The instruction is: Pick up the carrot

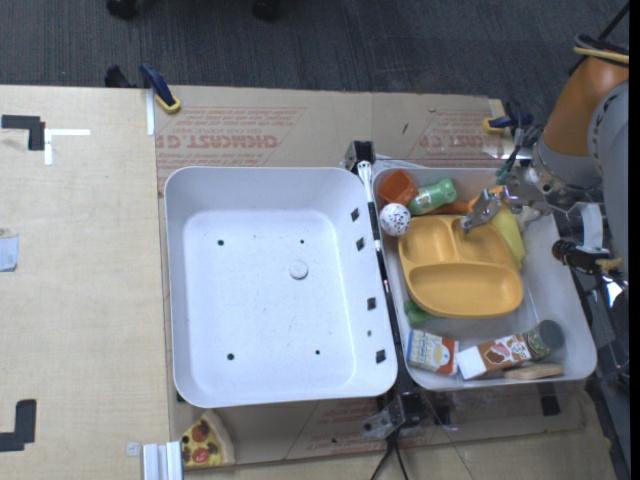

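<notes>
My gripper (478, 215) hangs low over the back right part of the right bin (575, 313), above the far edge of a yellow divided plate (462, 276). A small orange sliver (467, 206), possibly the carrot, shows just left of the gripper, between it and a green bottle (432, 196). Most of that sliver is hidden by the gripper. A yellow, banana-like object (510, 234) lies right beside the gripper on its right.
An orange cup (397, 185) and a white dimpled ball (394, 219) sit at the right bin's back left. Small cartons (432, 351), a dark can (546, 337) and a wooden stick (533, 372) lie along its front. The left bin (200, 368) has only a small disc (298, 270).
</notes>
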You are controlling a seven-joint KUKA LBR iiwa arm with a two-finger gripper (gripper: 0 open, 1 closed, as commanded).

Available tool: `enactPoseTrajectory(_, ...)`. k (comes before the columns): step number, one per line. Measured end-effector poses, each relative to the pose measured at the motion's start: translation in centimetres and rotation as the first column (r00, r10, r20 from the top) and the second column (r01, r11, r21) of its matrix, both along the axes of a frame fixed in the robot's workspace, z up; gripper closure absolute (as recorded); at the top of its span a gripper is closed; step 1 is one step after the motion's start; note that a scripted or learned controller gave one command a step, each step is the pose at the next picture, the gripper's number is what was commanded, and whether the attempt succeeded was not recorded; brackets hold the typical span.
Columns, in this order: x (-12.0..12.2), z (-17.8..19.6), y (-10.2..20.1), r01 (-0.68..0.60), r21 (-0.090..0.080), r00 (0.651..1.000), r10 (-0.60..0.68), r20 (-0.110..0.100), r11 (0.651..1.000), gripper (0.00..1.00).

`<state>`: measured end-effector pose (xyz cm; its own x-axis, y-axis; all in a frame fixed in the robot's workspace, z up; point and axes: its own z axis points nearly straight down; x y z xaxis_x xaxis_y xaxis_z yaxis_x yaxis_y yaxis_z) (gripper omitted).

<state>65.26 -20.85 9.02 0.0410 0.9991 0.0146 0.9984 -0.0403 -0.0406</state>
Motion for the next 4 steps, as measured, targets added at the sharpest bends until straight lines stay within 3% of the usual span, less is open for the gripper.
enactPoseTrajectory(1, -12.2, 0.7, 4.9, -0.018, -0.025, 0.998, 0.019, 0.054, 1.000, 0.00)
enactPoseTrajectory(2, -17.1, 0.4, 1.8, -0.325, -0.023, 0.944, 0.326, 0.048, 0.945, 0.00)
enactPoseTrajectory(3, -13.8, 0.5, 6.3, -0.044, -0.024, 0.998, 0.045, 0.048, 0.999, 0.00)
enactPoseTrajectory(4, -13.9, 1.3, 5.6, -0.034, -0.034, 0.998, 0.035, 0.047, 0.999, 1.00)
